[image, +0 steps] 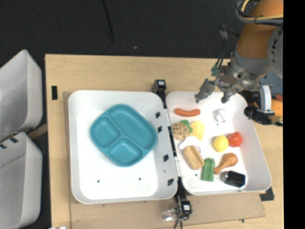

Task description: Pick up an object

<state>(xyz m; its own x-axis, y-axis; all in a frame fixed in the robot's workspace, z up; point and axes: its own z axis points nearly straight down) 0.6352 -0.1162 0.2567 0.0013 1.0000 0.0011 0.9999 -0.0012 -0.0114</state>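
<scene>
The grey arm with the orange band (259,20) comes in from the right, and part of it is cut off at the edge. Its two-finger gripper (214,94) hangs over the far end of the right white bin (255,142). The two dark fingers (202,92) are spread apart and nothing is between them.

Just below the gripper lies a long orange-red toy sausage (187,112). Beside it is a small white thing (218,115) that is hard to make out against the white bin. Lower down sit a round brown cookie (179,129), a yellow toy (197,129), a round yellow ball (220,143) touching a red toy (234,139), a tan bread roll (192,157), a green toy (208,170), a brown chicken leg (226,162) and a black block (234,178).

In the left white bin (83,175) rests a blue plastic plate with three sections (123,134).
</scene>
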